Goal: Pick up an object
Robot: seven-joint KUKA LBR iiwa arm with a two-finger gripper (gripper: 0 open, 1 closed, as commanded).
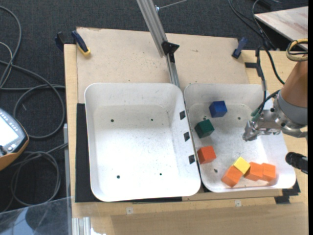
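The right bin (222,93) holds several small blocks. A blue block (218,108) lies near its back, with a dark green block (205,128) just in front of it. An orange-red block (207,154) sits by the bin's left wall. At the front, a yellow block (241,165) rests against orange blocks (260,171) and another orange block (232,176). My gripper (251,132) hangs over the right part of this bin, above bare floor to the right of the green block and behind the yellow one. Nothing shows between its fingertips.
The left bin (132,141) stands beside the right one, divided from it by a ridge with black clips (186,136). A metal pole (152,18) slants up from the back of the bench. Blue clamps (81,42) sit at the bench's back corners.
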